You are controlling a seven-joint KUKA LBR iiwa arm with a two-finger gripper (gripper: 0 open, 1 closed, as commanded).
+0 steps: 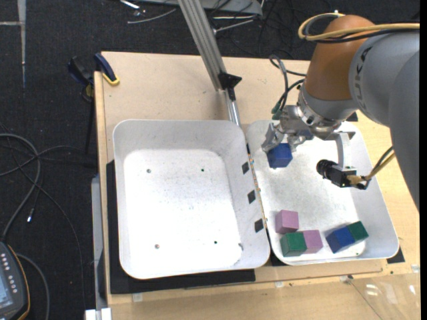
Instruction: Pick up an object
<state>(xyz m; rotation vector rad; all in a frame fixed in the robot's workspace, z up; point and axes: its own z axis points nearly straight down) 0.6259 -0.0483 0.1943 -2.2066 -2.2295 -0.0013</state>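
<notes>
gripper (279, 147) is pinching a blue cube (280, 157) above the right bin (379, 205), 5 more blocks sit near its front edge

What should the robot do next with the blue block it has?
Probably lift a bit higher. The blue block sits between the jaws of the gripper, above the right bin, so the grab seems to have worked. Rising keeps it clear of the pink block and the others below.

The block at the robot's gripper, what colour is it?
Blue. The block shows best in the camera view.
</notes>
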